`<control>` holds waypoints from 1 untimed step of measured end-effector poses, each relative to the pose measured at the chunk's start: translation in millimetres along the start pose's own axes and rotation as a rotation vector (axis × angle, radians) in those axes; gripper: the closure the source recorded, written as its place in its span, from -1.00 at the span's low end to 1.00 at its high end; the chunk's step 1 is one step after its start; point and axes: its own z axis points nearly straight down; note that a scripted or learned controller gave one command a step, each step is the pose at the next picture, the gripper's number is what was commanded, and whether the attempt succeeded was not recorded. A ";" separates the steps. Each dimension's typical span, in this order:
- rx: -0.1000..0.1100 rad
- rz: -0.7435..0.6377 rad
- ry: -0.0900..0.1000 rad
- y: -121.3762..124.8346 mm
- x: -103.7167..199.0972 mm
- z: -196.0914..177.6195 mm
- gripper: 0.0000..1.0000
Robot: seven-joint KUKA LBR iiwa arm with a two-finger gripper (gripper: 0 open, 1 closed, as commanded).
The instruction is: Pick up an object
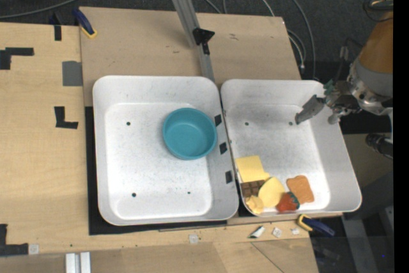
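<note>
Over the right bin [332, 156], near its upper right corner, the gripper [317, 110] hangs with its two fingers spread apart and nothing between them; one dark finger [307, 110] slants down and left toward the bin floor, the other sits closer to the bin's right rim. The arm [377, 67] reaches in from the right edge, its orange band just above the wrist.

Candidates for picking lie well apart from the gripper. A cluster of toy food sits in the lower part of the same bin: a yellow block [250, 169], a paler yellow piece [270, 191] below it, a small brown piece [250, 188] touching both, an orange piece [300, 188] to their right, and a red piece [288, 202] tucked between the orange and pale yellow ones. From the gripper this cluster lies toward the near edge of the worktop and a little leftward. A blue bowl [188, 132] stands upright in the left bin [115, 156], farther off, across the shared rim.

By my judgement the food cluster is the nearer target, so the coming move needs travel toward the bin's lower edge before descending. The pieces crowd each other, so a clean pinch on one may be awkward; the orange piece, on the cluster's right edge, looks most reachable
</note>
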 end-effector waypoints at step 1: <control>0.000 0.000 0.000 0.0 0.0 0.0 -1.00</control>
